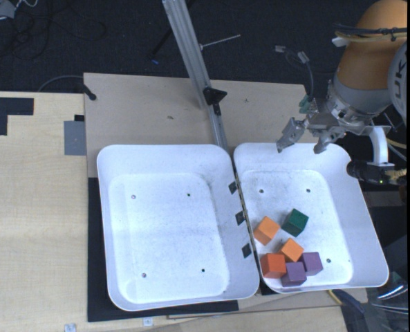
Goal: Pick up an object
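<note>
Left bin [122,164] on the surface bare; in the right bin [357,206], six blocks cluster at the near-left corner: orange cubes [265,230], a green cube [296,221], purple ones [303,267]. The pincer [303,139], fingers spread and grasping nothing, hangs above that bin's far rim, so the blocks lie well apart, toward the camera and slightly left.

2 bins side by side, 6 blocks [287,251] in right bin [357,206], tool [305,142] above its far edge
</note>
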`<state>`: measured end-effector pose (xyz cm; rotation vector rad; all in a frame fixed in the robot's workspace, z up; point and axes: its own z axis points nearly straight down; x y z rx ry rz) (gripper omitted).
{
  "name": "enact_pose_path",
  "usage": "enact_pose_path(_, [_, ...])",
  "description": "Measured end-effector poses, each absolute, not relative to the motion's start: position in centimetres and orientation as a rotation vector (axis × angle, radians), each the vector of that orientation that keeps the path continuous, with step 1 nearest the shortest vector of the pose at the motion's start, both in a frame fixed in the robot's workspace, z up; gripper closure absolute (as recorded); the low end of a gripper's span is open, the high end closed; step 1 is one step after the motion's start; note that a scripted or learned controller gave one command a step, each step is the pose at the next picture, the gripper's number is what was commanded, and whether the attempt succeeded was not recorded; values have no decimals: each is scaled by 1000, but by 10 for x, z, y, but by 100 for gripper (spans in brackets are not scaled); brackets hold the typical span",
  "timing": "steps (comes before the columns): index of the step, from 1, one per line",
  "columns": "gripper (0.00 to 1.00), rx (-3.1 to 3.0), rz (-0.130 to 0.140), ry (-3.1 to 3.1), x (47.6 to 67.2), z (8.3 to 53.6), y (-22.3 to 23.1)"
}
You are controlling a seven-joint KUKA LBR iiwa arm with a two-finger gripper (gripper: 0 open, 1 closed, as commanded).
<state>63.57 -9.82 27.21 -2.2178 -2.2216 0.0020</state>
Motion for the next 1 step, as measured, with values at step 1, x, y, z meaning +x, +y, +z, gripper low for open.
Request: enact_pose_path(1, [0, -2218, 2, -2221, 636, 272, -98])
